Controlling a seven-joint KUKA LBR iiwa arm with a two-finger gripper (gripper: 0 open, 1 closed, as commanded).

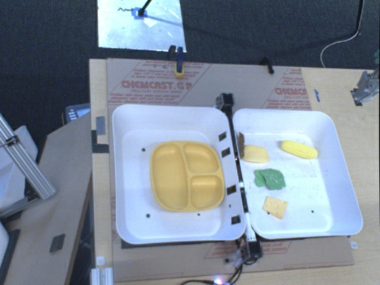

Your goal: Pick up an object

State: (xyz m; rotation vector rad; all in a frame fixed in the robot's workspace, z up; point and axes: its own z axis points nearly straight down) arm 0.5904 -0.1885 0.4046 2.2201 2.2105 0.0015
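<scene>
1. Hanging at the far right edge of the camera view, the gripper (366, 89) sits well outside the right bin (341, 159), above bare tabletop (356, 82). So little of it shows that I cannot tell whether it is spread or pressed together, and nothing is seen held in it.
2. Candidates for the pick all lie in the right bin: a corn cob (298, 149) toward the back, a pale yellow wedge (255, 154) near the bin's left wall, a green leafy piece (271, 179) at its middle, and a flat cracker-like square (275, 207) toward the front.
3. Likely trouble: the square and the green piece lie low and flat, so a descent may close on nothing or scrape the bin floor. The corn cob is rounded and may roll or squirt out of a pinch that lands off-centre.
4. The wedge sits just beside the bin's left wall and the black clips (230, 153) along the seam, so a reach there could foul the rim.
5. The pieces lie apart from one another, so knocking a neighbour seems a minor risk.
6. Left of the right bin, the left bin (127, 159) holds a yellow divided plate (186, 176), out of the way of the reach.
</scene>
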